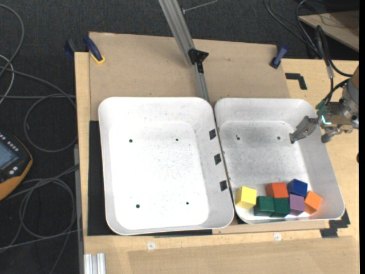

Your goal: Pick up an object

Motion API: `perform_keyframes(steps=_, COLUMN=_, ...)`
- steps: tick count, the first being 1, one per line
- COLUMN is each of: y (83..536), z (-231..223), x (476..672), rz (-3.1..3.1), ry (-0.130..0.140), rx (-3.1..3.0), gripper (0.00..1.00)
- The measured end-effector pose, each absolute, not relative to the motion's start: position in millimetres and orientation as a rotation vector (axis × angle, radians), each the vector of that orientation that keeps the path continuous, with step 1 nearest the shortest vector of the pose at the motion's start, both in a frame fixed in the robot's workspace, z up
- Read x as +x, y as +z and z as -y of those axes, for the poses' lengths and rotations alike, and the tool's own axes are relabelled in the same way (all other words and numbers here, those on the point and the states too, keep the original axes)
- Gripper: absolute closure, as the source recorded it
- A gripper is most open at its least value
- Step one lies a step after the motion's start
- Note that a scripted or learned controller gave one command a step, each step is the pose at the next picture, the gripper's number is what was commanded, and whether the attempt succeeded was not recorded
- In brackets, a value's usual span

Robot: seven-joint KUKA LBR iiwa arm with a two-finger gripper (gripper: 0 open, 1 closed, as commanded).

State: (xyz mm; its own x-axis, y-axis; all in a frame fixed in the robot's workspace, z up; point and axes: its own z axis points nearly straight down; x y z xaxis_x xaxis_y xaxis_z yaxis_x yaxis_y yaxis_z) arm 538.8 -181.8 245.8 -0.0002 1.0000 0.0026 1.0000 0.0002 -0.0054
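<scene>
Blocks: a tight huddle of small cubes sits in the right bin (319, 153), pressed against its near wall at roughly 6 o'clock of the bin floor.
Yellow block (247, 196): the left end of the huddle, slightly apart from the rest, with open floor on its left and far sides.
Green blocks (272, 205): 2 of them side by side along the near wall, touching each other.
Orange-red block (279, 189): just behind the green pair.
Blue block (297, 186): next to it, toward the right.
Purple block (297, 202): in front of the blue one, wedged between green and orange.
Orange block (313, 200): the right end of the row, tilted against the bin's corner.
Long axis: the huddle runs left to right, 9 to 3 o'clock, along the near wall.
Gripper (312, 130): it hangs over the far right part of the same bin, near the right rim, well apart from every block.
Fingers: 2 dark prongs show with a gap between them, so I read them as parted, and nothing is between them.
Key bearing: from the gripper the blocks lie at about 6 to 7 o'clock, toward the camera; the orange and blue ones are nearest.
Judgement: a descent here meets bare floor, so the arm must travel toward the near wall first.
Left bin (114, 113): it sits beside the right one at 9 o'clock.
</scene>
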Motion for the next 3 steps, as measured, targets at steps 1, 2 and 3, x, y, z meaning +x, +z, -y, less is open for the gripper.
perform_keyframes(steps=1, y=248.2, z=181.7, x=539.7, rz=2.222, ry=-0.001, rx=-2.220, gripper=0.00)
perform_keyframes(steps=2, y=198.1, z=172.4, x=543.6, rz=2.218, ry=0.004, rx=-2.216, gripper=0.00)
perform_keyframes(steps=3, y=148.7, z=169.4, x=552.3, rz=2.218, ry=0.004, rx=-2.217, gripper=0.00)
